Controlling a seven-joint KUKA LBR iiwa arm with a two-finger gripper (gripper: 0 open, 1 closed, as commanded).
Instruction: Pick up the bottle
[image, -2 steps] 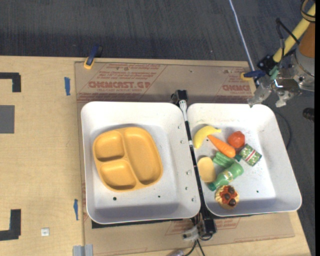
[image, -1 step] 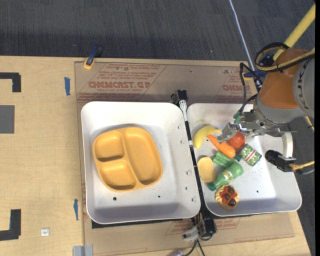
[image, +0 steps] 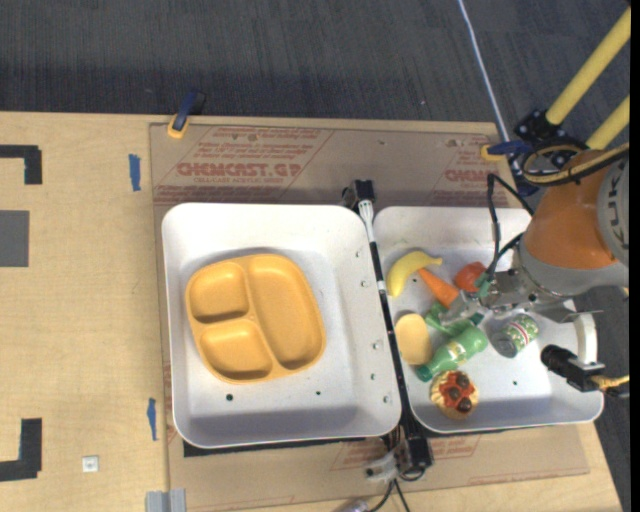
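Green bottle (image: 457, 349) lies on its side in the right bin (image: 520, 405), roughly mid-bin, tilted so that one end points toward the near-left. It is crowded. A pale yellow lemon-like fruit (image: 412, 338) sits just beside it on the left. A red-and-yellow spotted toy (image: 455, 392) sits just near of it. A carrot (image: 438, 286) and a banana (image: 410, 270) lie farther back, with a red tomato-like piece (image: 469, 276) to their right. A small grey-green can (image: 515, 335) lies just right of the bottle.

Gripper (image: 490, 300) is down in the right bin, over the bottle's far-right end and next to the can. Cannot tell jaw state: the wrist body hides the fingers from this angle. No confirmed hold on anything.

The left bin (image: 200, 400) holds only the yellow divided tray (image: 255, 317).

Risks, as judged from here:
- Fingers landing off the bottle's axis, so that the rounded body rolls out as they close.
- Catching the can or tomato piece instead, given how close both are.
- Nudging the bottle against the lemon, wedging it.
- A grasp at the very end would let the bottle pivot and slip on lift.
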